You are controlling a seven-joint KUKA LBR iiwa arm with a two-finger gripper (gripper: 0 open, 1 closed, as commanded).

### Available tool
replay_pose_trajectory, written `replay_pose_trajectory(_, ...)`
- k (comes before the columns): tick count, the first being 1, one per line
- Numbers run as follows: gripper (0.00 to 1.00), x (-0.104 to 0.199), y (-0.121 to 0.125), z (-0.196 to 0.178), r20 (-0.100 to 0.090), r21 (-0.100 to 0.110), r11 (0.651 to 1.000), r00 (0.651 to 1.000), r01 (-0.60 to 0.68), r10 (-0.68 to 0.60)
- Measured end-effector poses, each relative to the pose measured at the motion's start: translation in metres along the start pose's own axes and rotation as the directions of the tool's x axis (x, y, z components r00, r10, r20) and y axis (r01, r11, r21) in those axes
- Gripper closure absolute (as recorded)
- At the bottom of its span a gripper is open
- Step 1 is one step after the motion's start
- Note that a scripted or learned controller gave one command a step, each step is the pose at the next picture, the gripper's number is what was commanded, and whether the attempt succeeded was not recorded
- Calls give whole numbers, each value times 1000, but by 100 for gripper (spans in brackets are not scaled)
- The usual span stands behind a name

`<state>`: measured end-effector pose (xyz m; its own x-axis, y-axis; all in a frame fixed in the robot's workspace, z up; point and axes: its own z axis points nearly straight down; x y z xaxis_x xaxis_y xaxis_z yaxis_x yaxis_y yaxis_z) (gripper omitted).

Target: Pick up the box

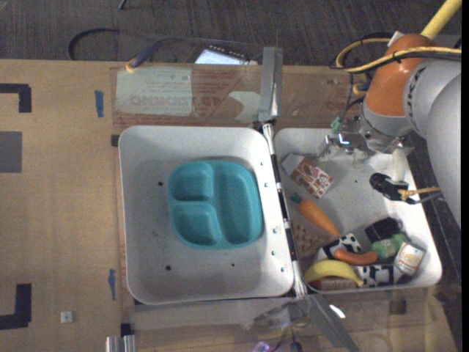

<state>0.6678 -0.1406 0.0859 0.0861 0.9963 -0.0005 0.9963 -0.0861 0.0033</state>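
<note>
1. Bench [58,218] of brown board carries two white bins side by side. The left bin [139,270] holds a teal divided tray [216,202], lying flat near its middle.

2. The right bin [432,266] holds the objects. The box [312,177], small, with a brown and white printed face, lies in the upper left part of this bin, near the wall between the two bins. It is apart from the other things, so I think it is easy to reach from above.

3. A carrot [318,217] lies just below the box, on a slant. Lower, a crowded group sits against the near wall: a banana [332,271], a black and white checked piece, something green and a small jar. These are well apart from the box.

4. The gripper [344,142] hangs over the far edge of the right bin, up and to the right of the box, not touching it. Nothing is seen between its parts. If the claw is released or clenched, I cannot tell.

5. My judgement: the pick is not yet done; the arm must come down and left over the box.
</note>
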Motion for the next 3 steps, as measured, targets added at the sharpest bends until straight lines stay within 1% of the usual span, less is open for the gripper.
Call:
replay_pose_trajectory(1, 100, 1, 2, -12, 1, -5, 1000, 1000, 2, -2)
replay_pose_trajectory(2, 0, 1, 1, -12, 2, -4, 1000, 1000, 2, -2)
replay_pose_trajectory(3, 0, 34, -4, 1, -2, 4, 998, 998, -60, 60)
